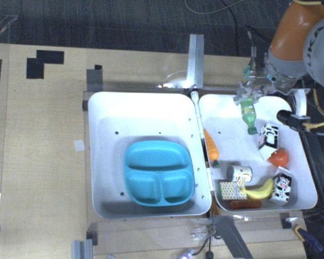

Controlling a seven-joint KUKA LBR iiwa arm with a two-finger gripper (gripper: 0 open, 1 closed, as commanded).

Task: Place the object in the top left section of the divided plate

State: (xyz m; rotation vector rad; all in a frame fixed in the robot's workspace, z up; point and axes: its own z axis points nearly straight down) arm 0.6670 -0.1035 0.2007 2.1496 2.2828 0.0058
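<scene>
Blue divided plate (159,171) flat in left bin, green bottle (249,115) tilted

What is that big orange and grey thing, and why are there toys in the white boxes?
That is a robot arm, seen by a camera looking down from above. It reaches in from the right. At its end is a gripper, hanging over the right white bin with a green bottle at its tip; I cannot tell whether the bottle is gripped. That bin also holds a banana, a carrot, a tomato, a small can and little cartons. The left bin holds a blue divided plate, where an object should go.
</scene>
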